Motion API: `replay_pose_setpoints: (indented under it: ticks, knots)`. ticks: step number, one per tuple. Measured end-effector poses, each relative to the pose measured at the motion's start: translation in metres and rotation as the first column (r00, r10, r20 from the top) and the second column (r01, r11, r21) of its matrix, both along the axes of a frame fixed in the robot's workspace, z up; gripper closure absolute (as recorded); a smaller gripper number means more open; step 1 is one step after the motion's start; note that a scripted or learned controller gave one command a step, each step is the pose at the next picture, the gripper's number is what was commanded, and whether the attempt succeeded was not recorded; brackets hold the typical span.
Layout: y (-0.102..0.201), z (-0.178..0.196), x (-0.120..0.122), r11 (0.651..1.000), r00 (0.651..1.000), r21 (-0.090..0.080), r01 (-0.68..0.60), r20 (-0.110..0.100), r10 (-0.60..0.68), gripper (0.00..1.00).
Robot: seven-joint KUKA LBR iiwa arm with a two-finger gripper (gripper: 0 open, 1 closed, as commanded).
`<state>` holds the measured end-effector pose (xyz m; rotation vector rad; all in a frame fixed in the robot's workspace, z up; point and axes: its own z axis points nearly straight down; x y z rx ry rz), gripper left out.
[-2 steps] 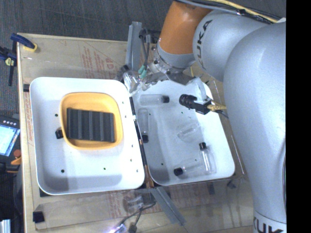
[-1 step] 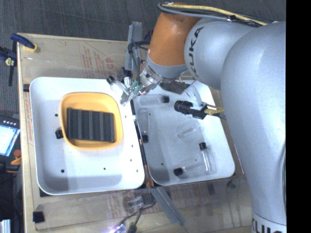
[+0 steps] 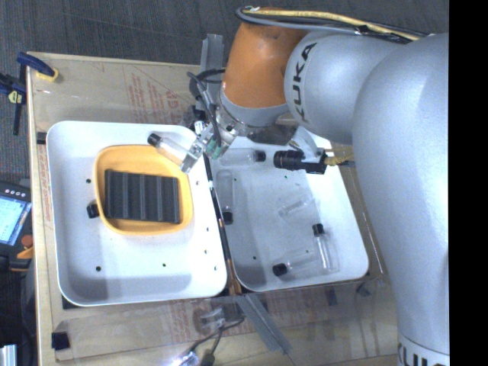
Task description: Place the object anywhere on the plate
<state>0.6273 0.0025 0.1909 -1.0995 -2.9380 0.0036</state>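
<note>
1. Gripper (image 3: 204,145) clasps a clear vial (image 3: 174,149) between its fingers, hovering over the yellow plate (image 3: 113,158) at its 1 o'clock rim.
2. Transport looks nearly done; lowering and release remain.
3. Count: one plate in the left bin (image 3: 69,265); roughly three vials (image 3: 324,246) in the right bin (image 3: 358,261), at 3 o'clock.

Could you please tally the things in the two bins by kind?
Plates: 1
Vials: 4, namely one at the gripper over the plate's corner and three in the right bin
Total: 5
</note>
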Motion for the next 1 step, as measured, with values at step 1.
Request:
replay_pose_setpoints:
  ticks: [1]
  knots:
    - [-0.0005, 0.0001, 0.0001, 1.0, 1.0, 0.0, 0.001, 0.0, -0.001, 0.0]
